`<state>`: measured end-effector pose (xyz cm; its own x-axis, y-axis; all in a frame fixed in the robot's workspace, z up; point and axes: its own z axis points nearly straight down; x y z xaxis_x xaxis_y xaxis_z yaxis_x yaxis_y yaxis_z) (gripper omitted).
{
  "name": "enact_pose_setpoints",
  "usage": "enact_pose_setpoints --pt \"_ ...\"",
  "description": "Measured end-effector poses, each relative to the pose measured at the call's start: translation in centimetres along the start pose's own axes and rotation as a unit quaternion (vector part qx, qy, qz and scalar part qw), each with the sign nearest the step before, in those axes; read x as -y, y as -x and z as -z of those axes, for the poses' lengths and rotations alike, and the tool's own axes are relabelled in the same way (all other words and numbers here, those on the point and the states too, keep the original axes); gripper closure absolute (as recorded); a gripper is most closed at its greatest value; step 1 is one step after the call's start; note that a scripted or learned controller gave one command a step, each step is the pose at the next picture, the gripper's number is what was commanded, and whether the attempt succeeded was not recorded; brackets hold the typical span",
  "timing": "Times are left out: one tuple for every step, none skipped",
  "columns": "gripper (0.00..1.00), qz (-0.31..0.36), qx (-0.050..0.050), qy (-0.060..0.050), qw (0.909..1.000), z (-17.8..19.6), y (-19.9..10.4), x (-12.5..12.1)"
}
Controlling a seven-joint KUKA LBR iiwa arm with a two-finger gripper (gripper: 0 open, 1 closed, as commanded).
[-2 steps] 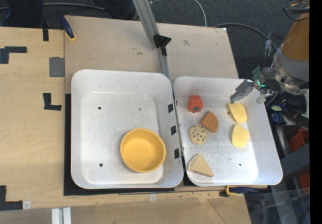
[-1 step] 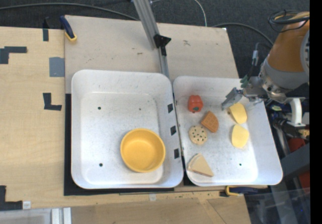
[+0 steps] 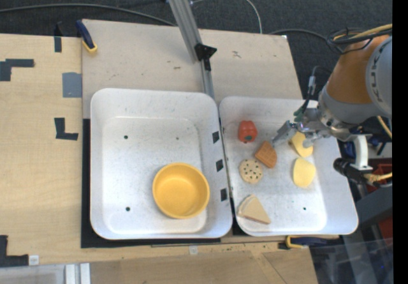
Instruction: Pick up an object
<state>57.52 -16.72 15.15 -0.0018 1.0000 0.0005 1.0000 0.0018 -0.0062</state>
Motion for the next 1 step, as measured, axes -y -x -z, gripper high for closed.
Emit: enact_pose_setpoints --pt "0.00 -0.001 0.000 0.005 1.0000 -5.27 0.49 0.33"
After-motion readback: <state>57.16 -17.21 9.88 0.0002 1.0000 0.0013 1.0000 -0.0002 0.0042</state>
